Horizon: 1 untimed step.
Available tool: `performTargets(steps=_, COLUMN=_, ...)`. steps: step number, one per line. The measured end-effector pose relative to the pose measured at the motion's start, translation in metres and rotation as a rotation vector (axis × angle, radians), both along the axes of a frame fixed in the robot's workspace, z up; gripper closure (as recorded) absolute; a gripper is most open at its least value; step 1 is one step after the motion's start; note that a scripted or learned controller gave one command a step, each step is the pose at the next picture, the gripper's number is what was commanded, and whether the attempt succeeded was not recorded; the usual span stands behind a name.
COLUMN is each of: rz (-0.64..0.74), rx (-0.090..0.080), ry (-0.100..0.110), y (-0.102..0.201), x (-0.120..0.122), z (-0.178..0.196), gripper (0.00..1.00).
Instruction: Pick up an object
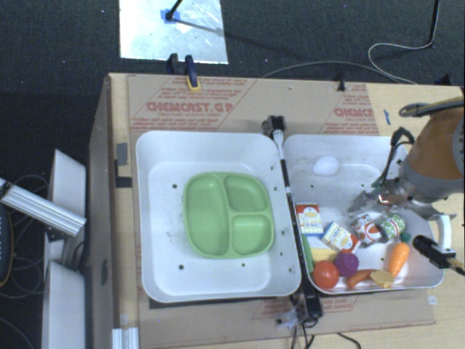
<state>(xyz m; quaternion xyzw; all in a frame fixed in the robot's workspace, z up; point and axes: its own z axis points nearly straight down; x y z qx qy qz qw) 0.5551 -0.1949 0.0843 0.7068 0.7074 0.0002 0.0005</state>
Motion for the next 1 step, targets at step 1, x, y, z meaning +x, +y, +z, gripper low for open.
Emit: performTargets(steps=1, rz=0.0, rx=0.0, ry=0.0, y=0.0023, x=-0.0417, z=-0.0001, gripper=0.0)
